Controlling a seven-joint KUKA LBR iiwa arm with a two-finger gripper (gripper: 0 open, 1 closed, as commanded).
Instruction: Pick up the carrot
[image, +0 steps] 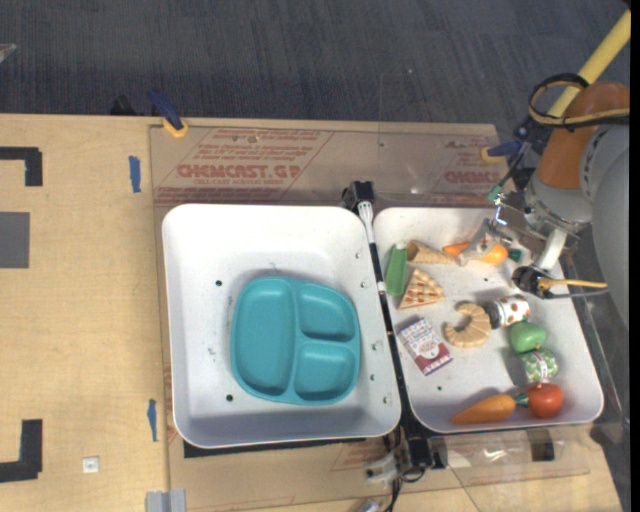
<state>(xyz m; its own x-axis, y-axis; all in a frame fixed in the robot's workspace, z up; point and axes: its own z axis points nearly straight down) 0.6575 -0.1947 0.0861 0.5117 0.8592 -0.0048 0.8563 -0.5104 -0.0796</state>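
Note:
The carrot (485, 407), orange with a green stalk end, lies along the front edge of the right bin (590, 405), its stalk end touching a red tomato (546, 400). My gripper (494, 236) hangs over the bin's far right corner, well away from the carrot. Two small orange pieces sit just below it, one (457, 249) to its left and one (494, 256) under the fingertips. I see nothing held between the fingers.
The right bin also holds a green vegetable (397, 268), a pizza slice (421, 288), a bagel piece (468, 326), a printed packet (423, 344), a red-and-white can (513, 310) and a green pepper (527, 337). A teal divided plate (297, 340) lies in the left bin (190, 300).

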